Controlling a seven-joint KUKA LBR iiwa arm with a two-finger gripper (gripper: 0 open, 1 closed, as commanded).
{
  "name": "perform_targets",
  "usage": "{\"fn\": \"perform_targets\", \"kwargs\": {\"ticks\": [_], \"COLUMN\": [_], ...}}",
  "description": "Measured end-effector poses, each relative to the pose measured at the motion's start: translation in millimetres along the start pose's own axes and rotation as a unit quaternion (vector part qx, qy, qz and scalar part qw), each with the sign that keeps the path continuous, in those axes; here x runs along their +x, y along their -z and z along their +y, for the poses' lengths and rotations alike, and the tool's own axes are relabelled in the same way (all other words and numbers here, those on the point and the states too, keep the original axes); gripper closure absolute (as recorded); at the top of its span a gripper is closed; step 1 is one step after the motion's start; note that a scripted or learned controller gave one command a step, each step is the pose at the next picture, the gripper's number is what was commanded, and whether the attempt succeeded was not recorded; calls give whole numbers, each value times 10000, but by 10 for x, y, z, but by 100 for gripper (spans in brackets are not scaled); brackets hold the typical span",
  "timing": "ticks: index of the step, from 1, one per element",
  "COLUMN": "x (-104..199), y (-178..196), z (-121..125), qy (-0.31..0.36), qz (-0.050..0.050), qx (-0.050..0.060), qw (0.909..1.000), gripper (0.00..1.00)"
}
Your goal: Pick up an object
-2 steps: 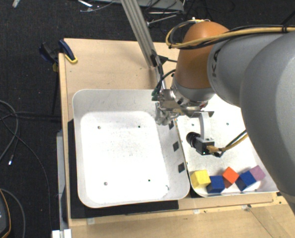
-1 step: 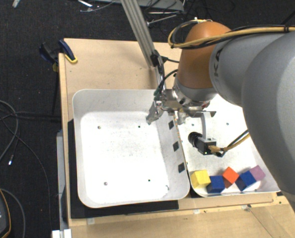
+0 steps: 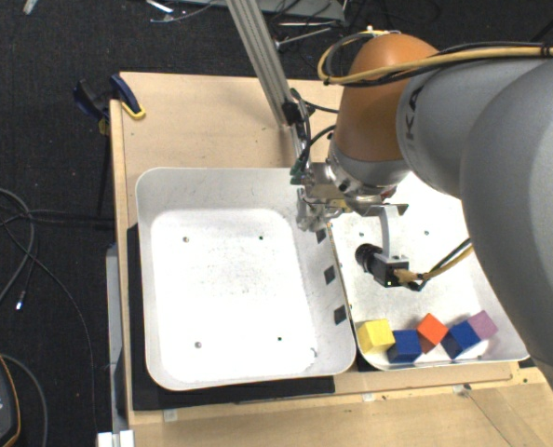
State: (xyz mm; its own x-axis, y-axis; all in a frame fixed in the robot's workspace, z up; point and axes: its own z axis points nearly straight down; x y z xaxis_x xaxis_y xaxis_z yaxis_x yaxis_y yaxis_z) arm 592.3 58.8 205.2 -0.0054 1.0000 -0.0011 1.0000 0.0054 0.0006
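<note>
A grey arm (image 3: 481, 128) with an orange band (image 3: 379, 82) is seen entering from 3 o'clock, wrist over the boundary between the two white bins. The gripper (image 3: 316, 214) is placed at the left edge of the right bin (image 3: 435, 222), just above the rim shared with the left bin (image 3: 165, 203). Whether the gripper is open or closed cannot be told, as its tip is hidden by the wrist and blurred; no object is seen in it.

Five blocks are clustered at the 6 o'clock end of the right bin, well apart from the gripper: a yellow block (image 3: 375, 334) at the cluster's 9 o'clock side, a blue block (image 3: 406, 345) just beside it, an orange block (image 3: 432, 329) touching that, a second blue block (image 3: 462, 338), and a purple block (image 3: 482, 325) at the 3 o'clock side. A small black camera unit (image 3: 381, 264) with a yellow cable (image 3: 444, 261) is hung from the wrist over the right bin.
</note>
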Motion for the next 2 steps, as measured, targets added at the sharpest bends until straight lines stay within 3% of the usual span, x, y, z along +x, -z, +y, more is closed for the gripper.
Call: {"fn": "perform_targets", "kwargs": {"ticks": [2], "x": [5], "y": [194], "z": [8], "qy": [25], "qz": [-6], "qx": [-10], "qw": [10000], "gripper": [100]}}
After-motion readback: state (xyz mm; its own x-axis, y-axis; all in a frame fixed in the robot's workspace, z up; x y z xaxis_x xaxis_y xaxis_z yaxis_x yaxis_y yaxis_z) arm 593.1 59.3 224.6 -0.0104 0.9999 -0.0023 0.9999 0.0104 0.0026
